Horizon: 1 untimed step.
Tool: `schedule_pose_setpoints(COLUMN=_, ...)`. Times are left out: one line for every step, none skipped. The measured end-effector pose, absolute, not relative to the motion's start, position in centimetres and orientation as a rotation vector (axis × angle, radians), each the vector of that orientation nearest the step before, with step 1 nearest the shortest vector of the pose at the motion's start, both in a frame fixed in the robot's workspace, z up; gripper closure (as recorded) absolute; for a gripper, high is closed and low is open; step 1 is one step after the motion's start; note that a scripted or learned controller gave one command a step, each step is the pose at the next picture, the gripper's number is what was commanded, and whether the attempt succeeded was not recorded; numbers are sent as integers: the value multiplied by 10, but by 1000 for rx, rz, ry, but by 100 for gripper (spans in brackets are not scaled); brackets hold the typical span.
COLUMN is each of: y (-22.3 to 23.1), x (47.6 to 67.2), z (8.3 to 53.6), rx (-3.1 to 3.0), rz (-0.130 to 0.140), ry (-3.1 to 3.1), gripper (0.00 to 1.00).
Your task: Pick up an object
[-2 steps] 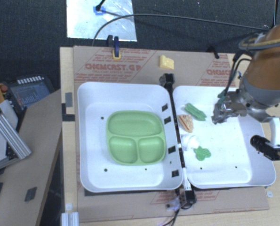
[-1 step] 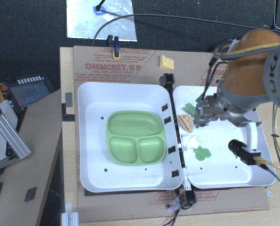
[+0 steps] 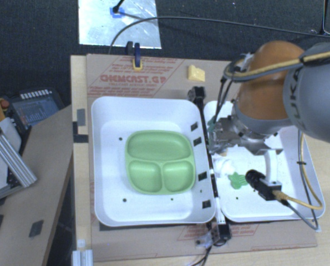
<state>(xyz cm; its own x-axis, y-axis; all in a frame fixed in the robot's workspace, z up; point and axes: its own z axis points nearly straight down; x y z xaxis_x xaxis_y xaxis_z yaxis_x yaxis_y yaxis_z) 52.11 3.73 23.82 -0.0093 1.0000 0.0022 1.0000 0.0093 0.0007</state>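
Reaching in from the right, the arm hangs low over the right bin; whether its jaws are open or closed cannot be told. A small green object lies beside a white piece there. A green divided plate rests in the left bin.

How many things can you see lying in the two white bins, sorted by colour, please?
Green: 2, the divided plate in the left bin and a small green item in the right bin.
White: 1, a small piece beside the green item.
Total: 3 visible; the arm covers part of the right bin, so more may lie beneath it.
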Motion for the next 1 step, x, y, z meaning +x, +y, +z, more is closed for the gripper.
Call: schedule_pose_setpoints(y=91, x=509, z=225, rx=-2209, rz=-3, ry=-2231, gripper=100)
